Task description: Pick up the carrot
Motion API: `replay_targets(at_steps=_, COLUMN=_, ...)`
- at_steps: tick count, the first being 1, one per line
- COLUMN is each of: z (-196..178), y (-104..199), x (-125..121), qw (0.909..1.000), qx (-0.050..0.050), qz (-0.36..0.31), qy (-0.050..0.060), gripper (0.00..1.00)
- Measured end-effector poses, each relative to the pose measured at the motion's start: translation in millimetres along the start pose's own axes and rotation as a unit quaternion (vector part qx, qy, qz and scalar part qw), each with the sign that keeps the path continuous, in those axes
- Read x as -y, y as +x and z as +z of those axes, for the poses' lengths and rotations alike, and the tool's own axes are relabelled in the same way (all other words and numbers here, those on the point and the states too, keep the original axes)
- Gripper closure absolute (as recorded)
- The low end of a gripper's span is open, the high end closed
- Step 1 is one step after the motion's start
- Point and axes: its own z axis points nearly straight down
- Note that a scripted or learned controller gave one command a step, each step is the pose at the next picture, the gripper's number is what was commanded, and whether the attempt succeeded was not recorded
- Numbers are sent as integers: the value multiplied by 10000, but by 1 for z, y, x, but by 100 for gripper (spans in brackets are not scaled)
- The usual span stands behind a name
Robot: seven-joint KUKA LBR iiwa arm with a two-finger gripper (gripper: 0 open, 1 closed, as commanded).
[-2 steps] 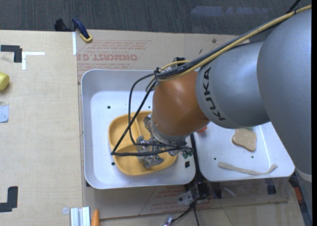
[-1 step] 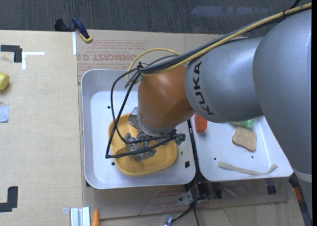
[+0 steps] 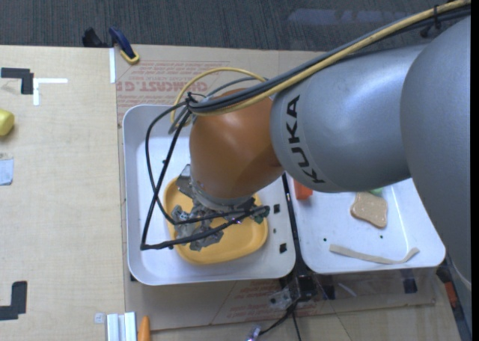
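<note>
I have the arm reaching across from the right so the tool hangs low over the yellow plate in the left bin. From this angle I cannot tell how the tool is set. The carrot looks to be the orange sliver in the right bin, just beside the divider and tucked under the arm, so I judge the tool is over the wrong bin.
</note>
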Motion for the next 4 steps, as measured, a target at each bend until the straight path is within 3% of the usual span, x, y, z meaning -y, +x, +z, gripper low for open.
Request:
replay_targets(at_steps=1, z=-80, y=17, x=33, qw=9989, qx=5, qz=-466, qy=6, gripper=100)
replay_targets(at_steps=2, z=-89, y=16, x=35, qw=9990, qx=32, qz=-440, qy=9, gripper=100)
replay_targets(at_steps=3, z=-44, y=31, x=16, qw=9997, qx=-15, qz=250, qy=-5, gripper=100)
replay_targets(at_steps=4, z=-21, y=35, x=16, qw=9998, qx=-17, qz=219, qy=-8, gripper=100)
